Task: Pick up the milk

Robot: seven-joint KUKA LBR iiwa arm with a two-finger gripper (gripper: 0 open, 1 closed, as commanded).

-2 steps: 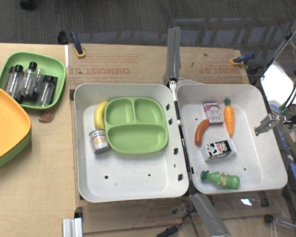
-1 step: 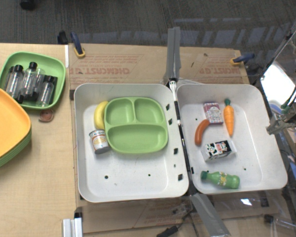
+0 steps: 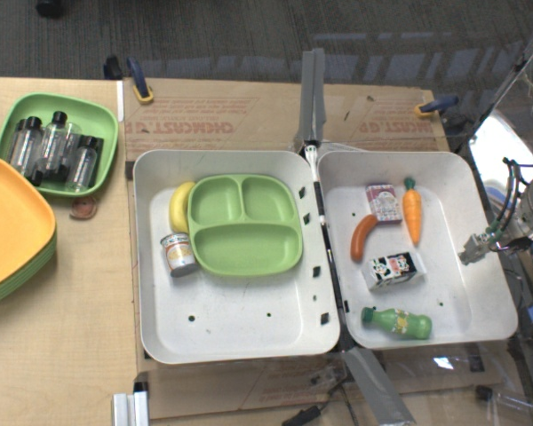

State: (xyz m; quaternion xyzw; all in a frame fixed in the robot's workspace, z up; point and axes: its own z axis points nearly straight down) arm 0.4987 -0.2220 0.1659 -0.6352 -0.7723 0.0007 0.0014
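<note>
The milk (image 3: 394,270) is a small black-and-white cow-patterned carton lying on its side in the middle of the right bin (image 3: 457,313). My gripper (image 3: 476,248) sits at that bin's right rim, showing as a small grey piece under cables. It is well to the right of the milk and apart from it, and nothing shows in it.
Around the milk lie a sausage (image 3: 362,236), a pink carton (image 3: 384,202), a carrot (image 3: 412,213) and a green bottle (image 3: 397,322). The left bin (image 3: 235,331) holds a green divided plate (image 3: 245,224), a banana (image 3: 179,206) and a can (image 3: 178,254).
</note>
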